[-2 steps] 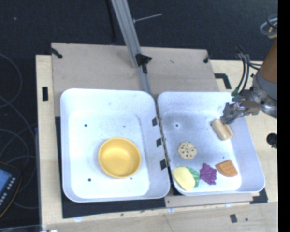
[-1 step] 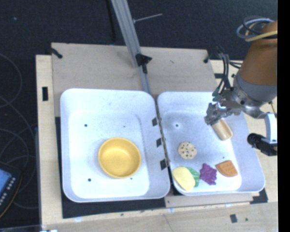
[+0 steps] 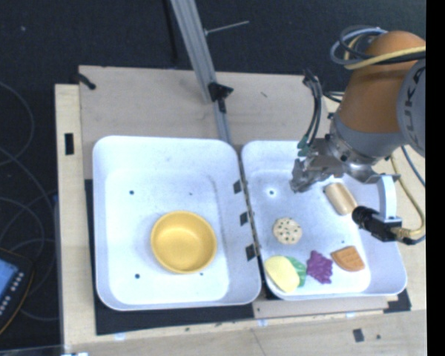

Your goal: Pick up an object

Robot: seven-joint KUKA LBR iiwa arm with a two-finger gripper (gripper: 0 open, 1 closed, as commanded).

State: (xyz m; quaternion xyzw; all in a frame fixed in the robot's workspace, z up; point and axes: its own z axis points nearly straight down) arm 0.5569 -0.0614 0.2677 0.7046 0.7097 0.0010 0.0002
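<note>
Left bin (image 3: 119, 162): holds one yellow bowl (image 3: 182, 241), upright, toward the near middle, well apart from everything else.

Right bin (image 3: 263, 162): a cluster along the near edge. Yellow-green food piece (image 3: 284, 273) in the near-left corner, purple grape bunch (image 3: 320, 266) just beside it, orange bread-like slice (image 3: 348, 259) further right. Round speckled cookie (image 3: 287, 231) sits behind these, mid-bin. Tan cylinder (image 3: 339, 197) lies tilted just right of the arm's tip.

Pincer (image 3: 302, 176): low over the far part of the right bin, above bare floor, nothing visible between its tips. Cannot tell whether it is apart or together; dark and blurred against the wrist.

Step in hand, by my judgement: approach, no grasp made. Nearest candidates are the tan cylinder and the cookie. Next move calls for centring over one of them, then descending and closing. Risk: cylinder may roll.
</note>
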